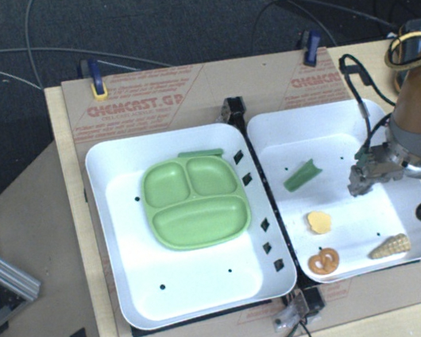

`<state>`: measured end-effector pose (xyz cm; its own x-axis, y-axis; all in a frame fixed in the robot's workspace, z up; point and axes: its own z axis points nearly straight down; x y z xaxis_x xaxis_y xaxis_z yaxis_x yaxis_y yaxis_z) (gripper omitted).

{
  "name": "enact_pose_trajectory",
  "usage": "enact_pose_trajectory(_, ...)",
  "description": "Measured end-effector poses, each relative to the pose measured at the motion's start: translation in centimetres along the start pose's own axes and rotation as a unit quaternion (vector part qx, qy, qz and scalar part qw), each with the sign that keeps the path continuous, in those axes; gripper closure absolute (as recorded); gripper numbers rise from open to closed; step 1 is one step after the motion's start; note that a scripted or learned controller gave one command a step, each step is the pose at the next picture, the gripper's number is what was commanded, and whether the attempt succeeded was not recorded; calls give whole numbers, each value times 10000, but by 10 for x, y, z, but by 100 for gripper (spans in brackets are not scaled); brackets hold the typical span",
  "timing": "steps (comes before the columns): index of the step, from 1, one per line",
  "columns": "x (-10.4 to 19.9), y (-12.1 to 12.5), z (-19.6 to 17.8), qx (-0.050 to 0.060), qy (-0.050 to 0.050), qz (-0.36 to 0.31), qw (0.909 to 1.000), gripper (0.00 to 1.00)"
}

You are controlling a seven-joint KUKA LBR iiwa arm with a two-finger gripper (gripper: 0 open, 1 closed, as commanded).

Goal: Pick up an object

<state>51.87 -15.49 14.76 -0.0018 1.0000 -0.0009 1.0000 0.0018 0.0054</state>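
The gripper [360,180] hovers over the right bin [322,116]; we cannot tell its state. Near it lies a flat green piece [302,175], with a yellow chunk [320,222], pretzel [324,261] and cone [390,246] below, details blurry

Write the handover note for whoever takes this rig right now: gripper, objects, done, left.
Gripper: over the right bin, near its right side, nothing visibly held.
Right bin objects: green piece, yellow piece, pretzel, cone.
Left bin: green divided plate.
Done: nothing picked up.
Left: choose an object, grasp it, lift it.
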Motion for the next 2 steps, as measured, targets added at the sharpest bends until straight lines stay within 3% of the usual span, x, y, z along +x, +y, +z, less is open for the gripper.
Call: enact_pose_trajectory(2,10,4,-112,-15,-6,-2,10000,100)
